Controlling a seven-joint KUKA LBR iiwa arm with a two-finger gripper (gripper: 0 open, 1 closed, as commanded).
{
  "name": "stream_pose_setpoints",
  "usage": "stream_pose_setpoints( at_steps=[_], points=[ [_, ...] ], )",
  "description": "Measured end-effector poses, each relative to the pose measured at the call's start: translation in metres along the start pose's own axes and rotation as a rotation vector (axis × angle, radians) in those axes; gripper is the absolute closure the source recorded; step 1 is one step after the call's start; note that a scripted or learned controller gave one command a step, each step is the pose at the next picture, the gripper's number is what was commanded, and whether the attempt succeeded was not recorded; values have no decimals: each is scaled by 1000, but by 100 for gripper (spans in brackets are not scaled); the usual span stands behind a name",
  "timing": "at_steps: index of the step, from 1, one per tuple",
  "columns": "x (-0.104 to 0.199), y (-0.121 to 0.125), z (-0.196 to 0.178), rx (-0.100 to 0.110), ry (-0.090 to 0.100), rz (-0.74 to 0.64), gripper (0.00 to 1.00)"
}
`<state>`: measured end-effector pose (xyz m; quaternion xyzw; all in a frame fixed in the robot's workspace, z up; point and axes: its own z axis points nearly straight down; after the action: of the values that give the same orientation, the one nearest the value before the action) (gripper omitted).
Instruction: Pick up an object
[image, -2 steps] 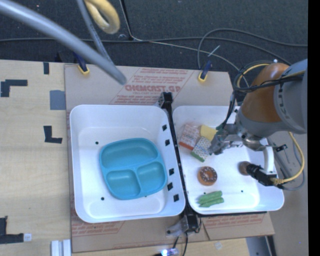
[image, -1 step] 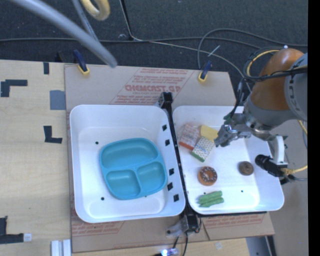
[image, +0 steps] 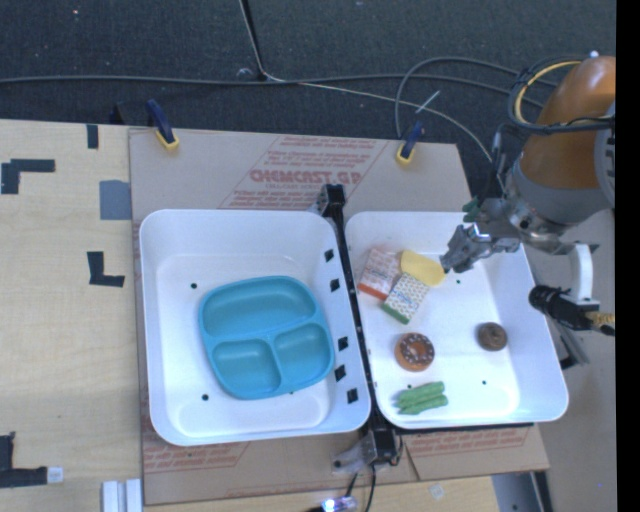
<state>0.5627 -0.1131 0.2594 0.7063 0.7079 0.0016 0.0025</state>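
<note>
The right bin holds a yellow piece, a pink-and-white packet, a green-speckled packet, a glazed donut, a brown cookie and green pea pods. My gripper hangs over the upper middle of that bin, just right of the yellow piece, and apart from it. Nothing shows between its tips.
The left bin holds a blue divided plate. A black divider runs between the bins. Two yellow-and-blue clamps pin the cardboard sheet at the back. Cables trail across the dark floor behind.
</note>
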Motion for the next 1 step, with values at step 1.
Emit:
stream_pose_setpoints(
  at_steps=[1],
  points=[
    [60,11,-2,7,3,-5,100]
  ],
)
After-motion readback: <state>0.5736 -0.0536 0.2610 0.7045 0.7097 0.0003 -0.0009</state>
